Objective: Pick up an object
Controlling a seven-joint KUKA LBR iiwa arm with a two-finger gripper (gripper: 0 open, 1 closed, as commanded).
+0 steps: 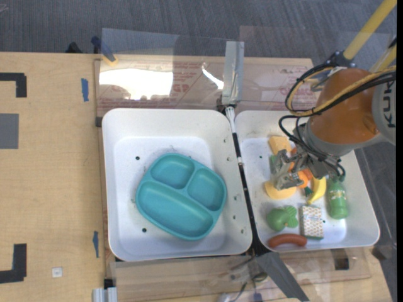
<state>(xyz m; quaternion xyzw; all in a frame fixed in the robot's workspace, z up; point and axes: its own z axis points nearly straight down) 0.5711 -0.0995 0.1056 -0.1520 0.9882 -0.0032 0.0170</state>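
Nearest the camera, at the front rim of the right bin (371,231), lies a red sausage (287,240), curved and glossy, with a green broccoli-like toy (281,218) just behind it and a speckled, pale block (312,221) beside that.

Above these the gripper (288,172) reaches down into the middle of the clutter, its metal fingers (281,167) pointing toward the bin floor; whether they are open or closed on anything cannot be told, since the toys crowd tightly around them. Touching the gripper's lower side is a yellow, rounded piece (279,190); an orange piece (305,177) and a yellow banana (317,189) sit just to its right. A yellow-orange lump (279,144) lies behind the gripper, toward the bin's back. A green bottle (337,198) with a label stands or leans at the right of the pile, near the bin wall.

Black cables loop over the orange band (343,106) of the arm, which comes in from the right.

Well apart, the left bin (119,137) holds a teal divided plate (181,195), three compartments, lying flat and slightly angled.
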